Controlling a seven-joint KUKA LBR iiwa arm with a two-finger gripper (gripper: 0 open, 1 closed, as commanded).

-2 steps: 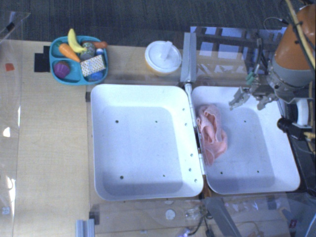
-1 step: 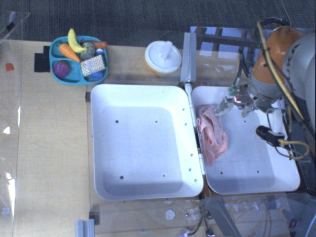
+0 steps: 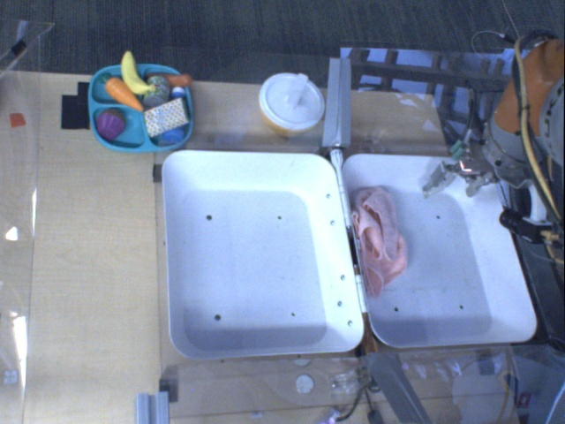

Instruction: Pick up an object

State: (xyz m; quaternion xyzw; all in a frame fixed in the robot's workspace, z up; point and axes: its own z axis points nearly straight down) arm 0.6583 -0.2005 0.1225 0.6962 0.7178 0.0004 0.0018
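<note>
Gripper (image 3: 459, 173) hangs over the far right part of the right white bin (image 3: 494, 325), apart from the crumpled pink cloth (image 3: 380, 241); I cannot tell how it is set.

The cloth lies bunched against that bin's left wall, right by the divider, and nothing is in the gripper. My worry: a descent so close to the wall could clip the rim or the metal divider (image 3: 335, 104), or pinch only a loose fold that slips free on the lift. The left white bin (image 3: 190, 263) sits just beside it on a pale wooden tabletop (image 3: 79, 263). At the far side stand a blue sectioned tray of toy food (image 3: 139, 106) and a white lidded cup (image 3: 291, 102); dark carpet lies beyond.
</note>
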